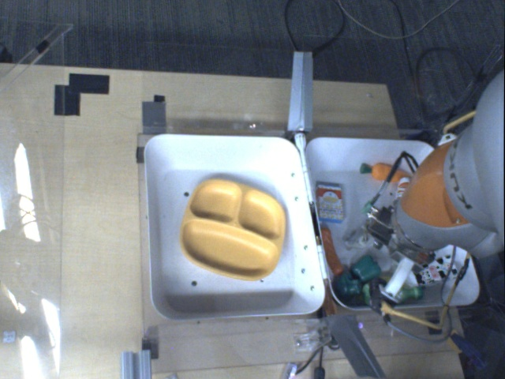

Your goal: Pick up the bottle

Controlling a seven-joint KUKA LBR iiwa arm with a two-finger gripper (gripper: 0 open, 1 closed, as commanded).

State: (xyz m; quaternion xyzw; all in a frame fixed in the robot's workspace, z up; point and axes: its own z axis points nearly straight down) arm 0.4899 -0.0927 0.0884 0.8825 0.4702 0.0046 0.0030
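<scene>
Over the right bin (465, 289), the grey arm with its orange band hangs low, and its gripper (377, 229) sits near the bin's middle, above the clutter. Whether the gripper is spread or pressed together cannot be told at this angle, and nothing can be seen held in it.

What looks like the bottle (398, 277), a small white tube with a green end, lies on its side near the bin's front edge, towards the right. It is just beside a dark green object (364, 271) and some playing cards (430, 271), and the arm partly covers it.

Several things could go wrong from here. The bottle lies flat and crowded, so a descent could close on the green object instead or pinch both together. A round body on its side may roll or squirt out as the gripper closes. The gripper stands nearer the bin's middle than the bottle, so a straight drop would likely miss. A small packet (331, 201) near the bin's left wall and an orange piece (381, 170) near its back edge are less likely to interfere.
</scene>
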